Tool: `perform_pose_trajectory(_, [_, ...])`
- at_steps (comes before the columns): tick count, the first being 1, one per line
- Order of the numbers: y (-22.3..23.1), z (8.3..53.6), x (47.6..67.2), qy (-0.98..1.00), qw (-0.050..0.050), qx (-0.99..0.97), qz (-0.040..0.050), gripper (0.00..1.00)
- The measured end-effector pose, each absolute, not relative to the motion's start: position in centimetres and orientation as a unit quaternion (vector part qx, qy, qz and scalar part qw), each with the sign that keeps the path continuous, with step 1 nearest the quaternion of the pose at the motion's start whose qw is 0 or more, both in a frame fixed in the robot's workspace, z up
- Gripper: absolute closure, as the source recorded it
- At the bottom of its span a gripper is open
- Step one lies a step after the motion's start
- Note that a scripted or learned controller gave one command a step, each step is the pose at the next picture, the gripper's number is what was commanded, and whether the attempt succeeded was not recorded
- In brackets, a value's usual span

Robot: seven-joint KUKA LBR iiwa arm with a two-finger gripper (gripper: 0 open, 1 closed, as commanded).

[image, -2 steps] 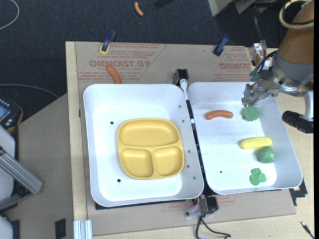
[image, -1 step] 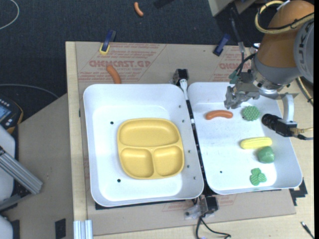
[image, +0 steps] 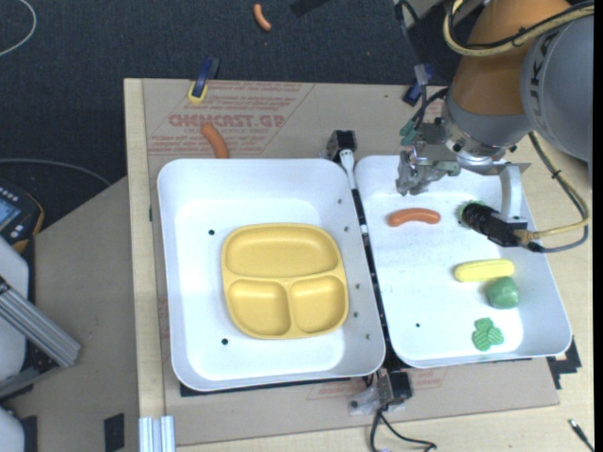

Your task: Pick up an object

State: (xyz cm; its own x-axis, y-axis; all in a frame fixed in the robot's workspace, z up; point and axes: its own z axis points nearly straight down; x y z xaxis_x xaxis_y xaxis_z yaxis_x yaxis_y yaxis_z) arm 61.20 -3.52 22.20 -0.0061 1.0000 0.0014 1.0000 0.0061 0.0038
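We see the pincer (image: 412, 183) poised above the right bin (image: 429, 337), just up from the orange sausage (image: 415, 217), likely its target; whether it is parted we cannot tell.

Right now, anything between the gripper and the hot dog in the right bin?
No. In the camera view, bare white bin floor separates the gripper from the hot dog just below it.

Right bin (image: 424, 337): open floor centre-left; sausage (image: 414, 217), banana (image: 484, 270), green pieces (image: 502, 293) crowd right side.
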Motion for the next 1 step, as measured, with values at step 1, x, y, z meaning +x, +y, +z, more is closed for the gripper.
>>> perform_pose_trajectory(1, [2.30,21.72,60.52,0.709,-0.002,0.705,0.0000,1.00])
